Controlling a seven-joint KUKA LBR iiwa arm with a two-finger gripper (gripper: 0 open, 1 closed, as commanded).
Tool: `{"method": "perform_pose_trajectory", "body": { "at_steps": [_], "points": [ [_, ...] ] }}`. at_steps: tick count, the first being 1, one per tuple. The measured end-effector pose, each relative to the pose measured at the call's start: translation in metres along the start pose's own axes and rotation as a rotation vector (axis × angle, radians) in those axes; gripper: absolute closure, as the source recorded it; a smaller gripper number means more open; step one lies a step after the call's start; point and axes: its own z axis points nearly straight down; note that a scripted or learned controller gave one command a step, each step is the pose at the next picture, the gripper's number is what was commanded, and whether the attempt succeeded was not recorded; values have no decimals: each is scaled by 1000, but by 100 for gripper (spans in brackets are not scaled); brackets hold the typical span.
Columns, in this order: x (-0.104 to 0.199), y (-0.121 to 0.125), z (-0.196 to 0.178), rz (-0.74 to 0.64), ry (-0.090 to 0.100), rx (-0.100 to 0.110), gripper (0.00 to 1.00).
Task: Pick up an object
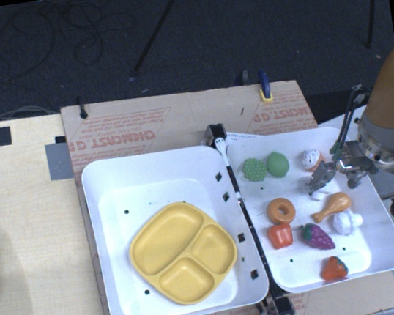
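The right bin point(379, 254) holds several toy foods. A bumpy green piece point(254, 170) and a smooth green ball point(278, 164) lie at the back, with a small white ball point(310, 158) beside them. Nearer the front are an orange donut point(281, 211), a red pepper point(280, 235), purple grapes point(318, 236), a tan drumstick point(332, 206), a white lump point(345, 222) and a red-orange strawberry point(334, 268). My gripper point(321, 179) reaches in from the right, low over the bin. It sits just in front of the white ball and just behind the drumstick.
The left bin point(108, 204) holds a yellow divided plate point(184, 251). A black divider with clips point(236, 206) runs between the two bins. Cardboard point(140, 128) lies under both bins, and a wooden bench top point(25, 239) extends to the left.
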Motion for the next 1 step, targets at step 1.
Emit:
{"method": "perform_pose_trajectory", "body": {
  "at_steps": [1],
  "points": [
    [27,-33,110,2,0,-1,0]
  ]
}}
